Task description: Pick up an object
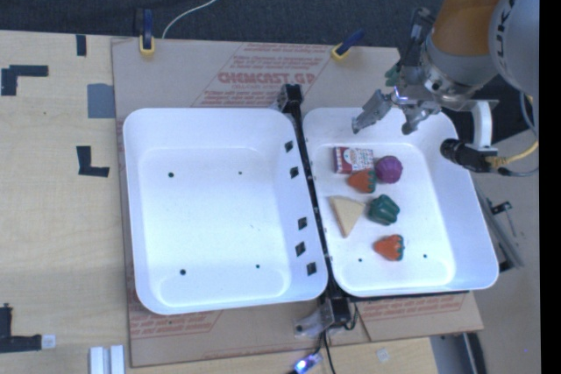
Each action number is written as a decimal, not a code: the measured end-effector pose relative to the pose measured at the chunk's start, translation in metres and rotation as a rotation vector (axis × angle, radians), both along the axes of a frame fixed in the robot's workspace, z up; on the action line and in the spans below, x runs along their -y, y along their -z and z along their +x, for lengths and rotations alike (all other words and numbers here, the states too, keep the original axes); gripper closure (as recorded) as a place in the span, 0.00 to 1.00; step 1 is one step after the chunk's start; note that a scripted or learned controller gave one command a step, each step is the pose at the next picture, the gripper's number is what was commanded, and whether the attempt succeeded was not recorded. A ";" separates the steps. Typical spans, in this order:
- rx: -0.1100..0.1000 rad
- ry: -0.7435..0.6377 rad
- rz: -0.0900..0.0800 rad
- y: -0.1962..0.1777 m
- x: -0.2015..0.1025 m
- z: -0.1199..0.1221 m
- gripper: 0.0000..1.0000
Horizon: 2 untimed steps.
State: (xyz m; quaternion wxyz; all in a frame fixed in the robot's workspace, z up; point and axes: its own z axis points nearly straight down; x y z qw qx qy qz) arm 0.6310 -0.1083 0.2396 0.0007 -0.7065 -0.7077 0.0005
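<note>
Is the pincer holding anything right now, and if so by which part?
Nothing is held. The pincer hangs open above the right bin's far edge, with nothing between its fingers.

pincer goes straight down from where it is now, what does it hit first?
Likely bare floor at the far end of the right bin, just beyond the red carton. The pincer is open; depth is unclear from this slanted view.

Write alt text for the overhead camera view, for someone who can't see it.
The robot's open gripper hovers above the far edge of the right white bin, holding nothing. That bin holds a red carton, purple ball, green pepper, cheese wedge and two red-orange vegetables.
</note>
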 end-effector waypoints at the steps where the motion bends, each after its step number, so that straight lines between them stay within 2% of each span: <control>1: 0.004 -0.002 0.001 -0.041 -0.022 -0.021 0.00; 2: 0.006 -0.003 0.000 -0.102 -0.052 -0.032 0.00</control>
